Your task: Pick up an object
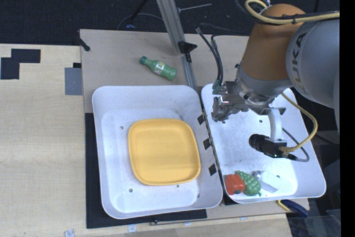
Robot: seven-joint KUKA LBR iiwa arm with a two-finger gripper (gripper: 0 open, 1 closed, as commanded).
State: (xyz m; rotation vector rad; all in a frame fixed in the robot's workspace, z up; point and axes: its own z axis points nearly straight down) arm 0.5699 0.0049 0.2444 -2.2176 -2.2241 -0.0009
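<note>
Over the right bin, near its upper-left corner, my hand hovers; its grip I cannot tell. Red and green toys lie at that bin's lower edge.

You have two bins side by side on the bench. A plate lies in the middle of the left bin. In the right bin, toy vegetables sit at the near edge, and the gripper hangs over the far left corner. Behind the left bin, a bottle lies on the bench, just left of a leaning metal rail.
</note>
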